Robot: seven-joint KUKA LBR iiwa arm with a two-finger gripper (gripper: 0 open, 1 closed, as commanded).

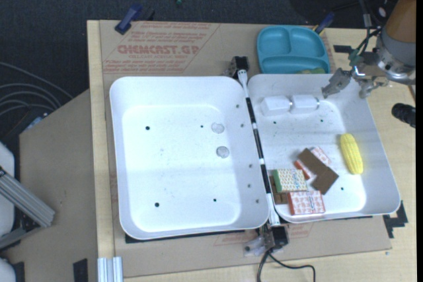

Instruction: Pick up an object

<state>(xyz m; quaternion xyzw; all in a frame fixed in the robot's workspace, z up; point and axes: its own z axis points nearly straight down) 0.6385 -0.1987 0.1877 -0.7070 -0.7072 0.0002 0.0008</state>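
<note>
Approach step: tool (345,78) hangs above the right white bin (377,142), spread uncertain; I'd descend onto the yellow plastic corn cob (351,153).

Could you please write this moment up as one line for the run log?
arm: gripper over right bin's far edge | grasp: nothing held | right bin: corn cob, small boxes, white block | phase: pre-pick

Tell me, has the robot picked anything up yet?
Not yet. Nothing looks done: the corn cob, the brown card and the small boxes all lie in the right bin. The hand sits over that bin's far right corner, away from them, with nothing seen in it. Left to do: reach one thing, grip it and lift it.
</note>
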